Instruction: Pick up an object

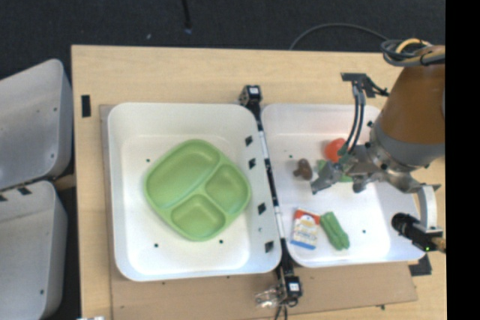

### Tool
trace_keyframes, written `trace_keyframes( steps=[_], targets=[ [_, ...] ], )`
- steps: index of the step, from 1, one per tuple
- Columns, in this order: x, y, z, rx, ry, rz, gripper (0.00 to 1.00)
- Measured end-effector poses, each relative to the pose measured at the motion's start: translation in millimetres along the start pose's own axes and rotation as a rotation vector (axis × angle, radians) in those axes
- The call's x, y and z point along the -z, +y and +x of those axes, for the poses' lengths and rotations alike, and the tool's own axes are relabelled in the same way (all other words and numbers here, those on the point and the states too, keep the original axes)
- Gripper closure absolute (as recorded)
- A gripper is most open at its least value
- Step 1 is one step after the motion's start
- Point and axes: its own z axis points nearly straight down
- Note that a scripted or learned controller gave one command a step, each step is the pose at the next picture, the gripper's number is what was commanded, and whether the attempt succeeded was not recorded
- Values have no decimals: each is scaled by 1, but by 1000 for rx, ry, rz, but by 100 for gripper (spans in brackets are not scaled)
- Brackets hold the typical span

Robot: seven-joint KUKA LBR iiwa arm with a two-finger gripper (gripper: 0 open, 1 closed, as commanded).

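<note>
We are in the approach step: our gripper (339,177) hangs low in the right bin (375,255), grip state impossible to tell, with a small brown object (303,168) just beside it, so next we centre and descend.

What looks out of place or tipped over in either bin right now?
Nothing stands out. The green divided plate lies flat in the left bin. In the right bin, the small carton, green object, brown item and orange item lie apart, unspilled. The hand hovers there.
</note>
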Motion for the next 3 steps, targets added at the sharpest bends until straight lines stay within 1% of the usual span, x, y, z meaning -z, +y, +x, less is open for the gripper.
trace_keyframes(
  steps=[1,2,3],
  targets=[
    [6,3,0,3,-2,-13,0],
    [-37,4,3,1,-1,-8,0],
    [-98,4,-5,0,-1,-7,0]
  ],
)
